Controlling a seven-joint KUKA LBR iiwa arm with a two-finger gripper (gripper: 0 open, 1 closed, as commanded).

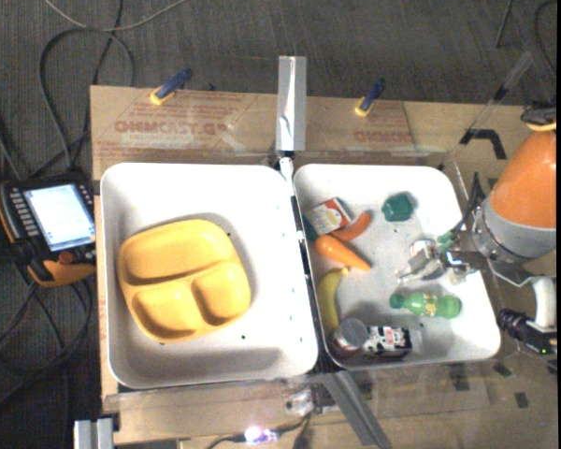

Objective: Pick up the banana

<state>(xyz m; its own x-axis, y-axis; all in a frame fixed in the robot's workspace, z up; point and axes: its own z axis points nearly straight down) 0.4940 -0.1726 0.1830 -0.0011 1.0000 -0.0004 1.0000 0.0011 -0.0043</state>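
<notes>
The yellow banana (329, 297) lies lengthwise against the left wall of the right bin (467, 340), just below an orange carrot (342, 253). My gripper (415, 260) hovers over the right half of that bin, well to the right of the banana and just above a green bottle (425, 303). Its metal fingers stand open with nothing between them. The arm's orange band (533, 187) comes in from the right edge.
A dark can with a black-and-white label (372, 339) lies at the right bin's front, touching the banana's lower end. A small carton (325, 216), a red-orange piece (358, 224) and a green object (399, 206) sit at its back. A yellow compartment tray (182, 277) rests in the left bin (117, 363).
</notes>
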